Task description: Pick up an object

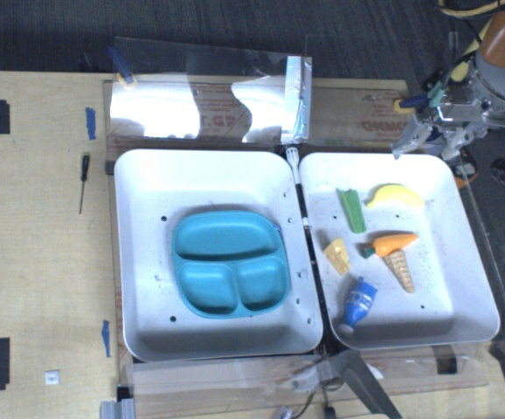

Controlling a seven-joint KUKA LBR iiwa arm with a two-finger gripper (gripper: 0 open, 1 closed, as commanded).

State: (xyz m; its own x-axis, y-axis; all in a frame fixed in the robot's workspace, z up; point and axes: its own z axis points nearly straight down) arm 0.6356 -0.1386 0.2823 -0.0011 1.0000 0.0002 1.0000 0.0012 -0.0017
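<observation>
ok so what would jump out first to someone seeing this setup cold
Most likely the bright blue divided tray, alone in the middle of the left bin. Next, the cluster of small colourful items in the right bin: a green stick, a yellow banana-like piece, an orange carrot, an ice cream cone and a blue bottle. The gripper hangs over that bin's far right corner, away from all of them.

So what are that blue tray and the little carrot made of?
The blue tray looks like moulded plastic, matte: one even colour, rounded compartments. The carrot seems a plastic toy, uniformly orange with a slight sheen, though rubber can't be ruled out.
</observation>
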